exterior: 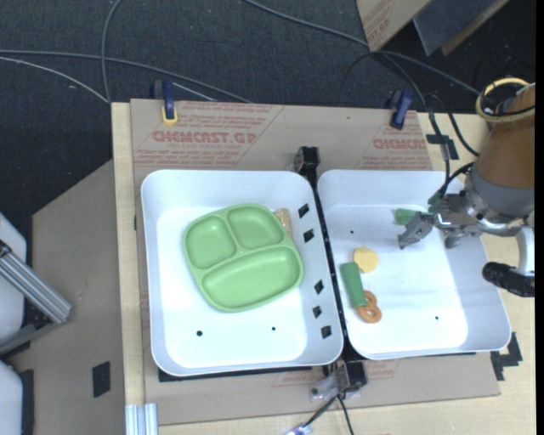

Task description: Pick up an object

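Green divided plate (pixel 244 257), white bins (pixel 161 280), yellow piece (pixel 366 259), orange pretzel (pixel 369 307).

Setting: robotics lab test bench | evidence: two white bins (pixel 161 255) on protective-papered board (pixel 212 127), blue clamps (pixel 168 100) at far edge, loose cables (pixel 102 51) over dark floor, aluminium framing (pixel 30 280) left, cardboard (pixel 391 17) far right

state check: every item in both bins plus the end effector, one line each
green divided plate: flat, upright, in left bin
yellow piece: loose in right bin
green stick: lying flat, touching pretzel
pretzel: flat in right bin
end effector: over right bin; green thing at its tip, grasp unclear
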Available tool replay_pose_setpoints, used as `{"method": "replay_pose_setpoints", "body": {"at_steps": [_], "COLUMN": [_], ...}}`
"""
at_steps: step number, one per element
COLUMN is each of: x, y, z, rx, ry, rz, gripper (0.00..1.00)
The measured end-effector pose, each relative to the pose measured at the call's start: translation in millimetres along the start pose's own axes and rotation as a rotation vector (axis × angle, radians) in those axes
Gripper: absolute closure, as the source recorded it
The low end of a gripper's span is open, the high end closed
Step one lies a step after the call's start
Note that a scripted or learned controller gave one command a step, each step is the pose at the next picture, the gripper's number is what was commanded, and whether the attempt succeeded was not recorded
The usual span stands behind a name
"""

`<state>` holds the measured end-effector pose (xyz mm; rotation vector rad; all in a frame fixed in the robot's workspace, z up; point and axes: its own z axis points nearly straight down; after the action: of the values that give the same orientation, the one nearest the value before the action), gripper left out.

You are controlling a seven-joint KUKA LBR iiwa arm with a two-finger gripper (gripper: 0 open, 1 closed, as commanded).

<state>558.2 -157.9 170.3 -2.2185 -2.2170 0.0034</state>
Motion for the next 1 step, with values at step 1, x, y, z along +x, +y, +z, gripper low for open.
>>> {"method": "replay_pose_setpoints", "body": {"at_steps": [1], "x": [-1.0], "y": [-1.3], "z": [63.5], "rx": [0.002], "ry": [0.001], "rz": [0.000], "gripper": [0.00]}}
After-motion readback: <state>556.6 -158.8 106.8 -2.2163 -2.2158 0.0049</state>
